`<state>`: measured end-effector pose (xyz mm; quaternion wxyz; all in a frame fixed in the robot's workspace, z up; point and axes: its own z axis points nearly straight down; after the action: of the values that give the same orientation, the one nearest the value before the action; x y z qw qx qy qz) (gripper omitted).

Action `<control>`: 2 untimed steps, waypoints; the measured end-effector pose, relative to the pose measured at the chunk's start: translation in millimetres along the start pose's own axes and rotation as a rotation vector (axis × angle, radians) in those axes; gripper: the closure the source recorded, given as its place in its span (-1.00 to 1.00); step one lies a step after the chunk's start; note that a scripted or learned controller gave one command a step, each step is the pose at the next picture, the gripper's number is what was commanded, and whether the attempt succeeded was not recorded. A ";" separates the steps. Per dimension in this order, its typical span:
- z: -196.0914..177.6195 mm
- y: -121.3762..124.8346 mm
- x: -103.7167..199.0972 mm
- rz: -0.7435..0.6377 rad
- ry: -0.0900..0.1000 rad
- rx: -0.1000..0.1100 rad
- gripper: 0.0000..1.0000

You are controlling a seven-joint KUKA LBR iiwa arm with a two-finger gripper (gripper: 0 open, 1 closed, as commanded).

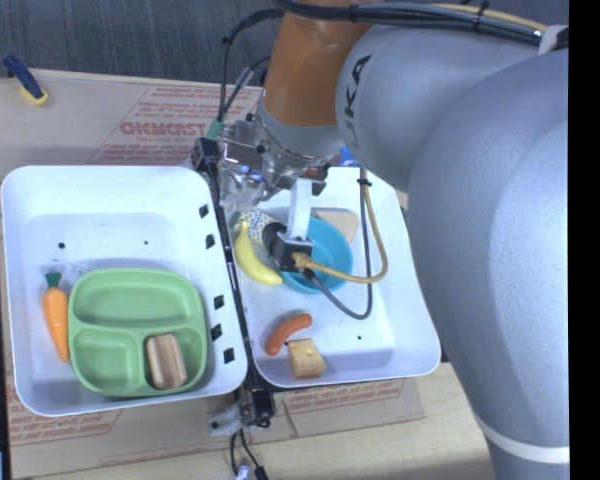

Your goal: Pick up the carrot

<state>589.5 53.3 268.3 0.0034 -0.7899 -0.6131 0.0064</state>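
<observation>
1. The carrot (56, 320) is in the left bin (110, 218). It lies flat on the bin floor, close to the bin's left wall.
2. The carrot is just beside the left edge of the green tray (130, 308). I cannot tell if the two touch.
3. The carrot's long side runs up and down in the view. Its green top points to the far end of the bin. Its thin tip points to the near end.
4. The gripper (252, 190) is over the right bin (380, 338), at its far left corner. It is right next to the wall between the two bins.
5. I cannot tell if the gripper is open or closed, because the wrist hides too much. I see nothing held in it.
6. The banana (252, 258) and the blue bowl (332, 253) lie just under the gripper. They are not what the job wants.
7. So the carrot is well apart from the gripper. It is to the left and a bit nearer to the front of the view.
8. I think the arm has to go over the middle wall and over the green tray to get there.
9. I think the gripper should close across the carrot's thin side, from left and right. There is not much room, with the bin wall on one side and the tray on the other.
10. The pick has not started yet, as far as I can judge.
</observation>
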 end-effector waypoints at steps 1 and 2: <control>-162.0 51.2 -31.3 0.116 0.008 -0.019 1.00; -155.0 50.0 -29.3 0.112 0.005 -0.006 -1.00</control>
<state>632.9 12.9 422.8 0.0021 -0.8231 -0.5679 0.0028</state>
